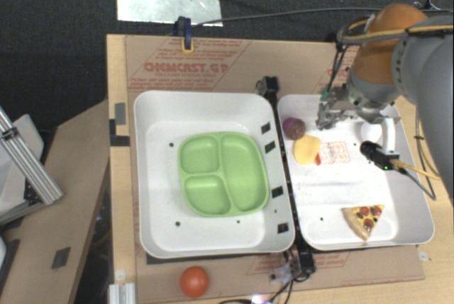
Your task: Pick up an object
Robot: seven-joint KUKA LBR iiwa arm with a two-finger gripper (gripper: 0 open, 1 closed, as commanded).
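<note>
Your grey two-finger gripper [328,118] hangs at the upper right of the frame, near the small purple round object [294,128]; you cannot tell whether its jaws are open. Centre over that piece before descending, clear of the bin wall. The right white bin [404,224] also holds a yellow round piece [307,149] and a pizza slice [364,218]. The left white bin [156,224] holds a green compartment tray [223,173].

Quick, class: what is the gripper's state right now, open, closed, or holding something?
Gripper: cannot be told; it hangs over the right bin near the purple object, with nothing seen held.
</note>
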